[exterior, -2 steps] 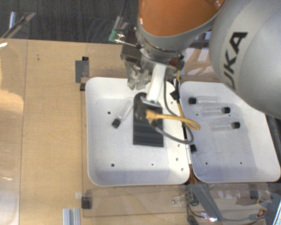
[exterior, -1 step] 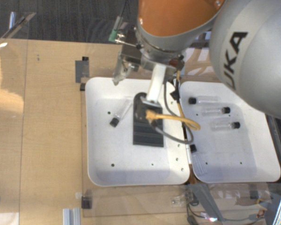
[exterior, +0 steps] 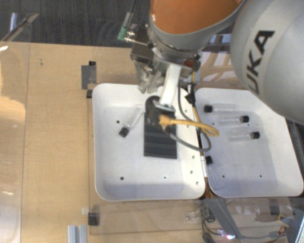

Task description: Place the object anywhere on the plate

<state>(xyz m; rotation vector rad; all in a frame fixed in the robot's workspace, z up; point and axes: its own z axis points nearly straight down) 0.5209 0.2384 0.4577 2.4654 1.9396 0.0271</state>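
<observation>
If the gripper [exterior: 148,86] comes down a little off, it could bump the small clear vial [exterior: 128,123] with the black cap. The vial is round and lies on its side, so a bump could make it roll away. The gripper could also pinch only the end, and then the smooth vial might slip out on the way up. These are my guesses, not things I see.

The vial lies in the left white bin [exterior: 104,151]. It is near the gripper, a bit lower and to its left in the view, and not touching it. The gripper hangs over the top part of that same bin. I cannot tell whether it is open or closed, because the big arm covers much of it. I see nothing held in it.

Three more vials [exterior: 232,119] lie in the right white bin [exterior: 289,181], well apart from the gripper on its other side. I cannot tell which spot is meant as the plate.
</observation>
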